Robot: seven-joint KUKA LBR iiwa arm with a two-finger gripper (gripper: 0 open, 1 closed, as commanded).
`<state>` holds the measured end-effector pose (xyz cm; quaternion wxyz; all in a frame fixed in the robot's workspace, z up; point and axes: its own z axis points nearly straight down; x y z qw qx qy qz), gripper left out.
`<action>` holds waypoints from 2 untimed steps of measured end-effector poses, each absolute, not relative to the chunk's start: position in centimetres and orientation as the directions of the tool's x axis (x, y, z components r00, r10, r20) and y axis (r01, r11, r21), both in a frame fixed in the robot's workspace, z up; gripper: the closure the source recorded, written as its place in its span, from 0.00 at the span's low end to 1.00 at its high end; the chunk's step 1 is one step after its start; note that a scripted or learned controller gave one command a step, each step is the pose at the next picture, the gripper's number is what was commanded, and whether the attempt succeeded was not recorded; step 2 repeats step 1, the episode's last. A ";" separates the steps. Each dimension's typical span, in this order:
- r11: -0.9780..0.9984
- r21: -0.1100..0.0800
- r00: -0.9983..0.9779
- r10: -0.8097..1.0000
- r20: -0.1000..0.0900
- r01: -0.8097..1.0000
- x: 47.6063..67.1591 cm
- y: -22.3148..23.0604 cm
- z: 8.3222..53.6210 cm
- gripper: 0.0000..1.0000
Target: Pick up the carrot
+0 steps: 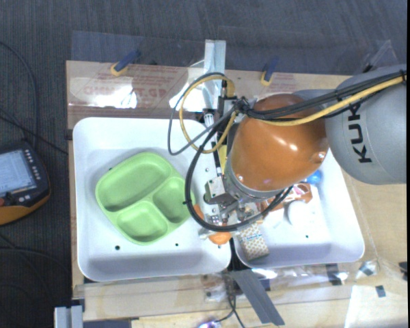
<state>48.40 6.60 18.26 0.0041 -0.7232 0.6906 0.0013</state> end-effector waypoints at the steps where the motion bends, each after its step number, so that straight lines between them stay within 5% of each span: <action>1: -0.164 -0.012 0.164 -0.987 -0.004 -0.986 50.5 0.0 26.4 1.00; 2: -0.164 -0.012 0.164 -0.987 -0.004 -0.986 50.5 0.0 26.4 1.00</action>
